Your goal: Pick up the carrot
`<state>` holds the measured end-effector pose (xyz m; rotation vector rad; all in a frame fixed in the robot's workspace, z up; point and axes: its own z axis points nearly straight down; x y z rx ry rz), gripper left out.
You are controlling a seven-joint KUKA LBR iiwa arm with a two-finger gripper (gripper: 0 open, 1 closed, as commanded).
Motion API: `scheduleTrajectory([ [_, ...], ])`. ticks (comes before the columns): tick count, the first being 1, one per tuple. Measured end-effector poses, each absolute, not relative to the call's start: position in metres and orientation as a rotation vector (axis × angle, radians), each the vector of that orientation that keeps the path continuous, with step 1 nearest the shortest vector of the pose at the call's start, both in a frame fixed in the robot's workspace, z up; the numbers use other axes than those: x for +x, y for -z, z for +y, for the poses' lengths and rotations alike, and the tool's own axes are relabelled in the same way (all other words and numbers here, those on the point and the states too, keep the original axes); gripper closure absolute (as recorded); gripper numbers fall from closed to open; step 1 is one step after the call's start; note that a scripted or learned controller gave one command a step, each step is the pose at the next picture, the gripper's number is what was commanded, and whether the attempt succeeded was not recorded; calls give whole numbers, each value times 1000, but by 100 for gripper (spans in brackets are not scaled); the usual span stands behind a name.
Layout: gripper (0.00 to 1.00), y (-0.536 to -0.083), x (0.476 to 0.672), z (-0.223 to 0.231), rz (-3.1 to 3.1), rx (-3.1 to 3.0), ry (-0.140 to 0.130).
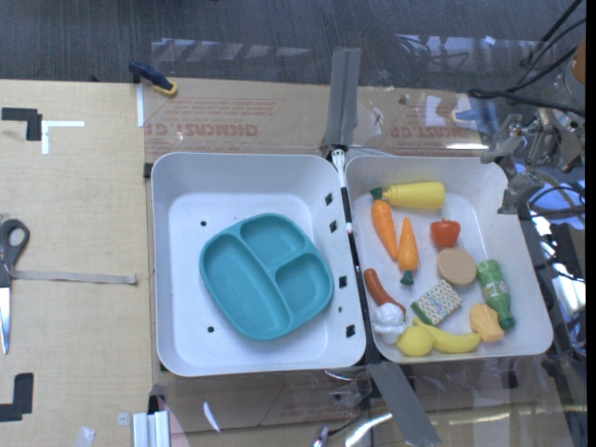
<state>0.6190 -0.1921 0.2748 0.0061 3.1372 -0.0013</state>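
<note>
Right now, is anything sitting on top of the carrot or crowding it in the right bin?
Nothing lies on the carrot. It rests flat in the right bin, open from above. A second orange carrot-like piece lies close beside it, and the yellow corn cob sits just past its green end, so a grasp has tight side clearance.

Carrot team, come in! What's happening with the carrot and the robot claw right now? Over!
Gripper at right bin's far right rim, fingers unclear. Carrot lying free in bin, untouched. Second orange piece and yellow bottle crowd it.

carrot | orange, green top | flat | R bin, upper-left
</note>
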Motion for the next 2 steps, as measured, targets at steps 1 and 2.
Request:
scheduleTrajectory([
  [1, 0, -117, 610, -140, 3139, 57, 0],
  [2, 0, -93, 574, -92, 3111, 407, 0],
])
